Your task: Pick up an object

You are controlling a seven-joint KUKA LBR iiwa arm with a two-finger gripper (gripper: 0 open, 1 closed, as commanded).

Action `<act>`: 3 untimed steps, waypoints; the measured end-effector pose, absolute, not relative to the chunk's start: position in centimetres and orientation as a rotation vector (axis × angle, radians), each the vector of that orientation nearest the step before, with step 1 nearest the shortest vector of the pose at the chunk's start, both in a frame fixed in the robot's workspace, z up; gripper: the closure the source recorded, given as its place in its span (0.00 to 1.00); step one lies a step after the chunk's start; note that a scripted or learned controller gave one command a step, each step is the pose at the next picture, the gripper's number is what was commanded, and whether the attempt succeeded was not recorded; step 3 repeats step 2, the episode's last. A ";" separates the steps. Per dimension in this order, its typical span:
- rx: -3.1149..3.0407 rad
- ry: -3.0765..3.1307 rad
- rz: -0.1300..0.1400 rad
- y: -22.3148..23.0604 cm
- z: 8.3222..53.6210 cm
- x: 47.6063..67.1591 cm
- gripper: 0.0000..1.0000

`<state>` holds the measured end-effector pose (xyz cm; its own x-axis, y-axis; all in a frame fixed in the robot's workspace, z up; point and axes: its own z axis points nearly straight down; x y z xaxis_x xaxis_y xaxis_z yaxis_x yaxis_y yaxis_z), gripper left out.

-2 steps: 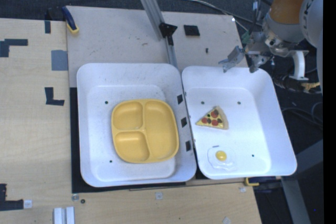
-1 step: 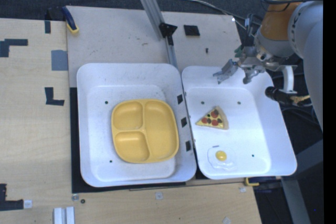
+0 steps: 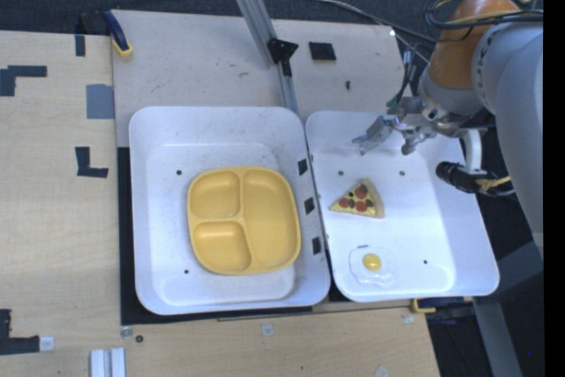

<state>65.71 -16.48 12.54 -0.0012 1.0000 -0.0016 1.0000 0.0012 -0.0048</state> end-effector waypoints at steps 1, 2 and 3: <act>-2.220 -2.225 0.003 -16.4 8.4 65.8 0.00; -2.223 -2.231 0.000 -16.5 9.8 65.9 1.00; -2.223 -2.231 0.000 -16.5 9.8 65.9 1.00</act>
